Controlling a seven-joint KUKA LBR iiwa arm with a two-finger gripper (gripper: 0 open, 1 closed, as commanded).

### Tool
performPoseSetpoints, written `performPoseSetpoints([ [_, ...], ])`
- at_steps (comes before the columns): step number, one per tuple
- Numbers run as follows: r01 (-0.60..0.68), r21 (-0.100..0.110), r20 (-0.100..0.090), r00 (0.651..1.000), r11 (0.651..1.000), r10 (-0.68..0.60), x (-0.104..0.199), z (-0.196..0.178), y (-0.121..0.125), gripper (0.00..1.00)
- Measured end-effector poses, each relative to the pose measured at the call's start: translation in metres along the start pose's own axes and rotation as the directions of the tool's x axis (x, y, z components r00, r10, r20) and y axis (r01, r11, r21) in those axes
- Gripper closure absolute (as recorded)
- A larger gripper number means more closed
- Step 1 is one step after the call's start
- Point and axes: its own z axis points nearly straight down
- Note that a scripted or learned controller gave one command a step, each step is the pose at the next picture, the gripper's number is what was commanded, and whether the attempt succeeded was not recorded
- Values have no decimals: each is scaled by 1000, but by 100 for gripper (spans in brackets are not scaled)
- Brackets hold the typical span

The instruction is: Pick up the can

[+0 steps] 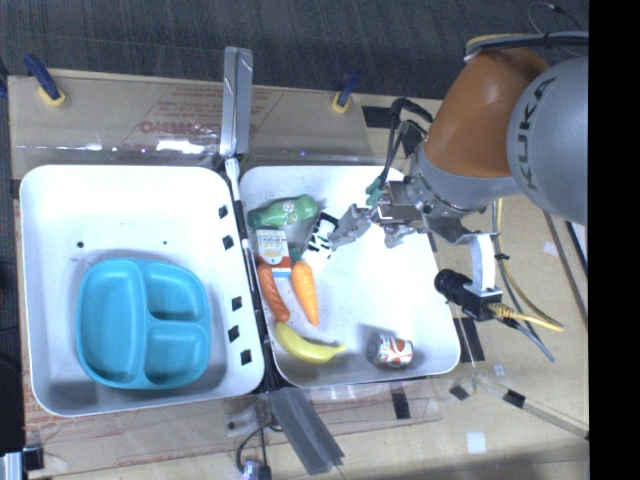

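- A blue tray (143, 321) lay in the left bin (60, 193).
- Along the right bin's (420, 268) left side sat a green bottle (283, 211), a carton (271, 245), two carrots (304, 290) and a banana (305, 343).
- The gripper (340, 230) hung over the right bin's upper middle, near the bottle; whether it was apart or together could not be told.
- The can (391, 350) lay on its side near the bin's front right corner, well apart from the gripper.
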Motion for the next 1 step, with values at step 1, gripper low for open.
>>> performPoseSetpoints([
  [1, 92, -3, 1, 996, 996, -92, -51, -59, 9, 0],
])
